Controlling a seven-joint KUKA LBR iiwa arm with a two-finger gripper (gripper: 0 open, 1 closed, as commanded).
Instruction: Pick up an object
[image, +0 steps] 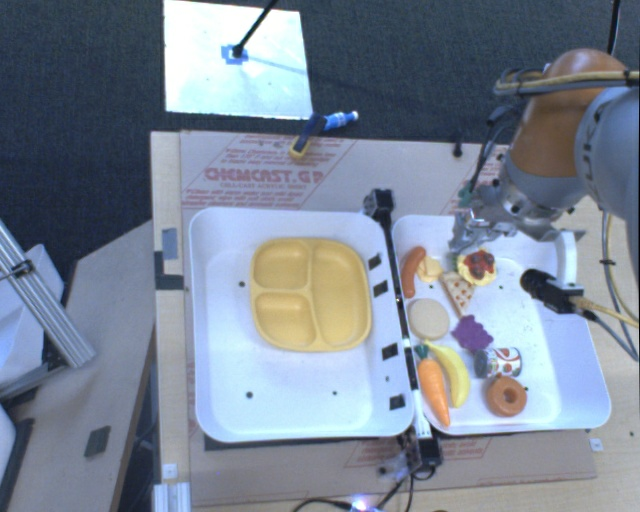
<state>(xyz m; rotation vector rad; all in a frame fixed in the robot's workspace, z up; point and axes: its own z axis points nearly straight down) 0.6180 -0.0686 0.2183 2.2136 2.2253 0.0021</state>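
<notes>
Pincer (470, 238) hung just above tart (478, 266) — grip state unclear — tart likely light, stiff plastic, slick — best pinched across its rim.

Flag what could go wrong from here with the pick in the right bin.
1. The end effector sits over tightly packed toys: the tart, waffle wedge and hot dog nearly touch, so it may nudge a neighbour or catch two.
2. It is close to the right bin back wall; a descent could clip the rim.

Two white bins (215, 400); one yellow tray (308, 294); one carrot (434, 391); one banana (455, 369); one doughnut (507, 397).
</notes>
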